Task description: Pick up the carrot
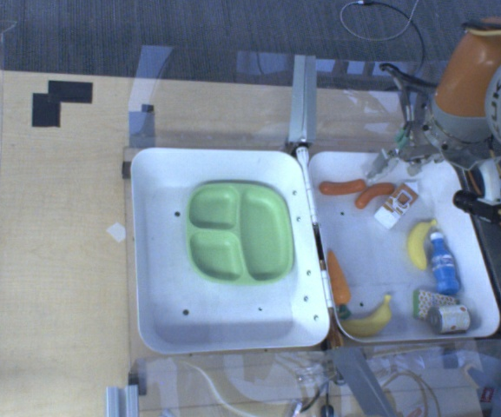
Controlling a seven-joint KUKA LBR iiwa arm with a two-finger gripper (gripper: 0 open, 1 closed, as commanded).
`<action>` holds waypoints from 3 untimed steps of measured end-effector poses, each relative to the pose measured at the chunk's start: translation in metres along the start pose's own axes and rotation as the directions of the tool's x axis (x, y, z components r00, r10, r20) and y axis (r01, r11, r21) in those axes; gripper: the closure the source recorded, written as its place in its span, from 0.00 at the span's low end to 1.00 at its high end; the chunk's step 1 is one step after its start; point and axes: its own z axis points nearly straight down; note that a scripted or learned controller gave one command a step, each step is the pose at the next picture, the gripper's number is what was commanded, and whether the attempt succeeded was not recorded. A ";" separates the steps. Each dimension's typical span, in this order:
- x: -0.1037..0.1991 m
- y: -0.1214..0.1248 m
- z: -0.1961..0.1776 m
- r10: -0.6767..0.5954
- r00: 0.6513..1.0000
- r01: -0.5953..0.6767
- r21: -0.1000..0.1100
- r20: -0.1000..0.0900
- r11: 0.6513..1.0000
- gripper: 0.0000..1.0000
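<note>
The carrot (337, 278) is small and orange with a green tip. It lies along the left wall of the right bin (484, 259), just above a yellow banana (370, 318). My gripper (384, 165) hangs over the bin's far edge, well up and to the right of the carrot and just above two red sausages (359, 190). Its fingers look open, with nothing between them.
A white snack box (396, 205), a yellow fruit (418, 243), a blue bottle (444, 263) and a can (448, 318) also lie in the right bin. The left bin (159, 302) holds a green divided plate (237, 231). A metal divider (301, 102) stands between the bins at the back.
</note>
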 end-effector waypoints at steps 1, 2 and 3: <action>0.001 0.003 -0.013 -0.003 1.000 0.003 -0.008 0.002 1.000 1.00; -0.016 -0.001 0.041 -0.309 0.951 0.309 -0.007 0.004 0.951 1.00; -0.022 0.003 0.044 -0.634 0.773 0.634 -0.010 0.024 0.773 1.00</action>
